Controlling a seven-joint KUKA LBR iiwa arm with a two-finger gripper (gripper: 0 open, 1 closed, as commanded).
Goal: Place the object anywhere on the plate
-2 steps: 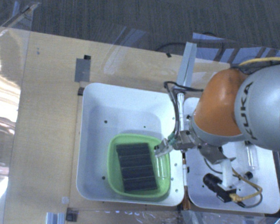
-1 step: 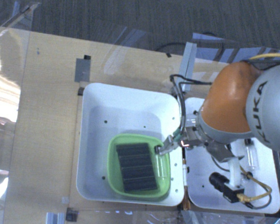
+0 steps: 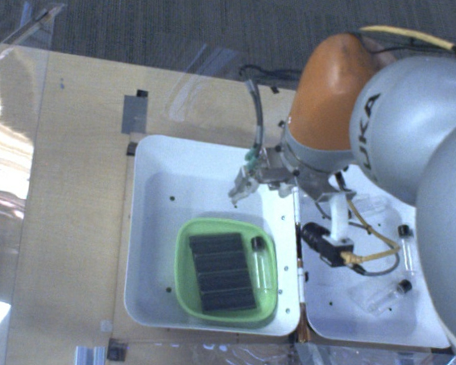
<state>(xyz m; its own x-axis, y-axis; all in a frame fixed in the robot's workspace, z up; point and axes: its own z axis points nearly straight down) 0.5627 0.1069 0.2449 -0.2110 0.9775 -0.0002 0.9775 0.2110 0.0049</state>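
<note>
Green plate (image 3: 187, 283) with dark ridged object (image 3: 220, 272) in left bin (image 3: 155, 186)

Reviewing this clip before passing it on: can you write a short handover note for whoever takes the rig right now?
Gripper: above the far right corner of the left bin; finger state unclear, nothing seen in it.
Green plate: in the left bin, near side.
Dark ridged object: lying flat on the plate.
Done: object appears to be on the plate.
Left: confirm and pull the arm clear.
</note>
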